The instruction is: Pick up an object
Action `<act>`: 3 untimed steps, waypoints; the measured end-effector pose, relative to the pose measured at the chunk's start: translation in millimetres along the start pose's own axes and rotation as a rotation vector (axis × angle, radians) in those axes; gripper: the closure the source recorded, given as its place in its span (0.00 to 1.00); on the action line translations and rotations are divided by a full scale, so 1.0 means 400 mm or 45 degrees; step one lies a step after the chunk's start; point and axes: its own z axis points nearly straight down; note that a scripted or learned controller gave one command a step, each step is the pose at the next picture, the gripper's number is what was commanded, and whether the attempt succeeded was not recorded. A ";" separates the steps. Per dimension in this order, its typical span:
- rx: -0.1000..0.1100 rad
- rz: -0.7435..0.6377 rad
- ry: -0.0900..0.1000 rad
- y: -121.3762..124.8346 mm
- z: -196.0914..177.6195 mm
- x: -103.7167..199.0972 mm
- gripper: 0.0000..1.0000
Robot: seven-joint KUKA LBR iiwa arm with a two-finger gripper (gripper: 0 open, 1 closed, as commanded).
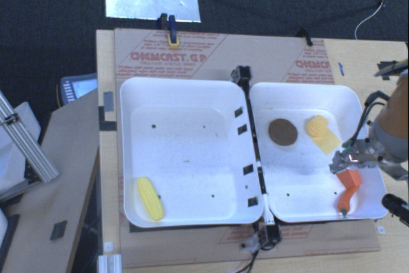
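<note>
You cannot tell how wide the jaws [346, 163] are standing, or whether they are gripping anything: the metal tip is hanging low over the right edge of the right bin [300, 91], and its outline is too blurred to read. What you are dealing with is the orange carrot-shaped piece [347, 188] lying directly under and just nearer the camera than that tip, close to the bin's near right corner. Its broad end is sitting right below the jaws, touching or nearly so, and its long axis is running from there down toward the bin's near edge, tapering as it goes. In my judgement, a grasp here is depending on closing across that axis, at the thick end.

The piece is looking bright orange, smooth and slightly bent.

Moving farther back in the same bin, a pale yellow chunk [322, 132] is lying beside a flat brown disc [282, 132], both well apart from the carrot.

In the left bin [179, 94], a yellow corn cob [150, 198] is resting at the near left corner, far from the arm [391, 131]. Both bins are sitting on the table [217, 51].
</note>
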 end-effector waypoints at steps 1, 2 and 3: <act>-0.018 -0.008 -0.005 0.007 -0.134 0.074 1.00; -0.007 0.006 -0.007 0.053 0.078 -0.088 1.00; -0.016 0.001 -0.007 0.056 0.181 -0.081 1.00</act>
